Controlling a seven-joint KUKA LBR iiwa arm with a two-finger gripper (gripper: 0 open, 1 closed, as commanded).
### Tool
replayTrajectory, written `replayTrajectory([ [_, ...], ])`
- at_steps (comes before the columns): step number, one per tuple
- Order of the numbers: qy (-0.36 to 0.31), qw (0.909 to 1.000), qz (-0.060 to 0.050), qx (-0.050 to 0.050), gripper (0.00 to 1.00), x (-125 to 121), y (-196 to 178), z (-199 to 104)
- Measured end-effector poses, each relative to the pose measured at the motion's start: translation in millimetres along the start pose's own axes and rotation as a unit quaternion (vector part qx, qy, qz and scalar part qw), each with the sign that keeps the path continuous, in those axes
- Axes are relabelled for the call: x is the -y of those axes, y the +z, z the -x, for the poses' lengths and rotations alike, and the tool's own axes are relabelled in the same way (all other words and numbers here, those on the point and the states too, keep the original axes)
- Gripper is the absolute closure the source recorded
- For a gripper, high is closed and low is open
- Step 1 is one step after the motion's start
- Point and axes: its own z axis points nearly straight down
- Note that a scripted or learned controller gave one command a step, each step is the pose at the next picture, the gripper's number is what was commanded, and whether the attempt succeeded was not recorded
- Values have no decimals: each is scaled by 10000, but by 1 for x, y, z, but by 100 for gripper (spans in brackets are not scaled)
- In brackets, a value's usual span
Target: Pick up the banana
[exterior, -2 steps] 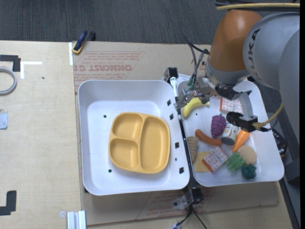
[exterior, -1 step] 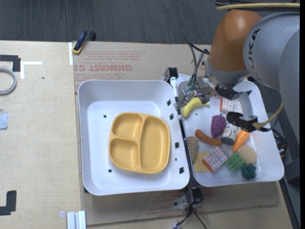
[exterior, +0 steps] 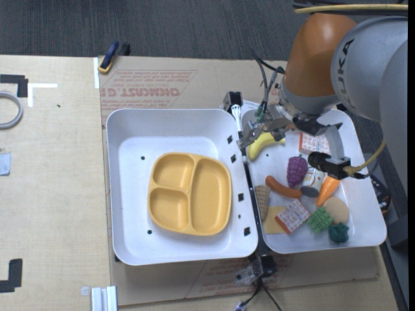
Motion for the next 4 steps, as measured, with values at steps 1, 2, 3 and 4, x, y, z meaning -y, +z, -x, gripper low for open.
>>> replayTrajectory([
  [1, 0, 10000, 0, 0, 0, 0, 0, 0],
  [2, 0, 10000, 0, 0, 0, 0, 0, 0],
  [3, 0, 10000, 0, 0, 0, 0, 0, 0],
  [4, 0, 10000, 0, 0, 0, 0, 0, 0],
])
